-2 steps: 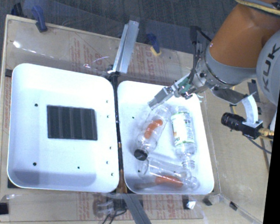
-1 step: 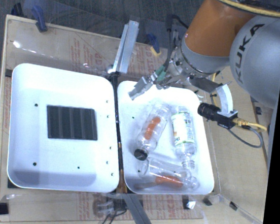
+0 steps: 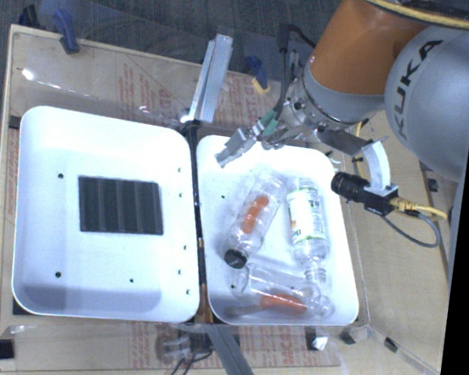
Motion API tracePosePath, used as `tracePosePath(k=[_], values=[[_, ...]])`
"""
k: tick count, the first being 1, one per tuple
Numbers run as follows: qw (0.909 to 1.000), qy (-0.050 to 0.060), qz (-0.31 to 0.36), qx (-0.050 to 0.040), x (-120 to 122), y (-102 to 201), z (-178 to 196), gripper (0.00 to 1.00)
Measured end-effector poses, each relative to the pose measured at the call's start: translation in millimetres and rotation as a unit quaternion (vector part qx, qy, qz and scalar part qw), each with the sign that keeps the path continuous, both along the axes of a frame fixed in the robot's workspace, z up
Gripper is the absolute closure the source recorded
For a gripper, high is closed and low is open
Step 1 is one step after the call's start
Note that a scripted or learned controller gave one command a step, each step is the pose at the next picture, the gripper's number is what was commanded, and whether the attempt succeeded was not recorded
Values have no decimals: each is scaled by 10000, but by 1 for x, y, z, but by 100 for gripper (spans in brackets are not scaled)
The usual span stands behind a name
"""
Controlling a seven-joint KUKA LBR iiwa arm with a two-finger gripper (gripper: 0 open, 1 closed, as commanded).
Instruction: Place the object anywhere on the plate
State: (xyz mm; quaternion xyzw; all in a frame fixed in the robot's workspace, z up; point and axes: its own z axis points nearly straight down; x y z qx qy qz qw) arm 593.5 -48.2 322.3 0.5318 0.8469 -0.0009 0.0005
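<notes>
Right bin [image 3: 347,256]: overlapping clear bottles [image 3: 284,232]

Two white bins [image 3: 54,128] sit on a tan desk [image 3: 104,71] printed with faded red lettering. The left bin carries a dark ribbed plate [image 3: 121,206]. Clear plastic bottles [image 3: 252,219] show orange contents, one a white-and-green label and one a black cap. The arm [image 3: 406,59] is grey and orange.

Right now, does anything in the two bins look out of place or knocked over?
Yes. Three clear plastic bottles lie on their sides in the right bin, heaped at odd angles. The dark ridged plate in the left bin sits squarely.
</notes>
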Motion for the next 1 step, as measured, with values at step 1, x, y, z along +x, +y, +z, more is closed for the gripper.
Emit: tracePosePath(k=[1], values=[[10000, 2, 25, 8, 55, 68, 47, 0]])
